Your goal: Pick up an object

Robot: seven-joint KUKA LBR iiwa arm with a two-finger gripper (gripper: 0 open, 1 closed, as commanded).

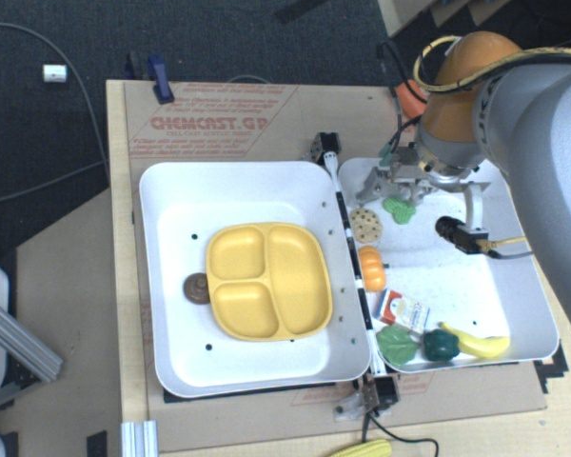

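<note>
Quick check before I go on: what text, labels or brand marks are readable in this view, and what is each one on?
"CHEMCAST GP": red print on the brown board under the bins; smaller red lines around it too blurred to read.
Red and white packet in the right bin: has print, too small to read.

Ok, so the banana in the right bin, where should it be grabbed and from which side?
Probably at mid-length, coming straight down. The banana lies flat along the near wall of the right bin, its left end against a dark green item, so closing across its narrow width, clear of that end, looks safest.
</note>
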